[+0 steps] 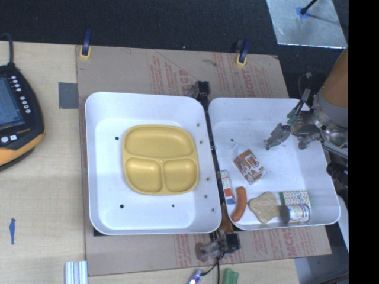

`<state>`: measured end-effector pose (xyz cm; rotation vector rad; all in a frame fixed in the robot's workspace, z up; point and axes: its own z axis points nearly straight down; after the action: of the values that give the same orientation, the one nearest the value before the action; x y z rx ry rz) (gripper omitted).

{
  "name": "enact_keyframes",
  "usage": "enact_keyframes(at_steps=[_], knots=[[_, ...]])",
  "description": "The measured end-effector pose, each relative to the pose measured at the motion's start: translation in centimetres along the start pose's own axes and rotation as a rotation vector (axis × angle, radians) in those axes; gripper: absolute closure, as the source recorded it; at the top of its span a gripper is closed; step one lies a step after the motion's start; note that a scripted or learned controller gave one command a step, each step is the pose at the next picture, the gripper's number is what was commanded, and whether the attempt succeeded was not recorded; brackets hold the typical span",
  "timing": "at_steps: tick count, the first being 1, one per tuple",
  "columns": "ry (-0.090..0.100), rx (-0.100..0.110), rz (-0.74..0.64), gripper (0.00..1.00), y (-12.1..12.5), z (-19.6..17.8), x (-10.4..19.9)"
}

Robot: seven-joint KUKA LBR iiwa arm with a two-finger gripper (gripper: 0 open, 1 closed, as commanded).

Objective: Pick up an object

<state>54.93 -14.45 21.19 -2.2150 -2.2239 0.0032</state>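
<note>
Camera view: two shallow white plastic bins with rounded corners sit side by side on a brown cardboard sheet. The left bin (100, 158) holds a smooth yellow plate (160, 158), rounded and moulded into three compartments, one wide one at the back and two smaller ones in front.

The right bin (249, 114) holds the small items, all gathered in its front half. A brown-and-white packet (249, 165), flat and crinkled, lies near the bin's middle. A narrow box (226, 186) printed in white, red and blue lies against the bin's left wall, with a glossy orange-red sausage (238, 203) just beside it toward the front. Near the front wall lie a tan, rough-edged slice of bread (264, 207) and, touching it, a can (294, 213) on its side.

The gripper (288, 136), grey metal, hangs over the right bin's back half, behind the packet and apart from it. Its fingers are spread, with nothing between them.
</note>
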Motion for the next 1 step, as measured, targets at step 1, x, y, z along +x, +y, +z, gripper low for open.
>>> enact_keyframes(at_steps=[1], knots=[[-0.001,0.003,-0.002,0.00,1.72,11.82,5.01]])
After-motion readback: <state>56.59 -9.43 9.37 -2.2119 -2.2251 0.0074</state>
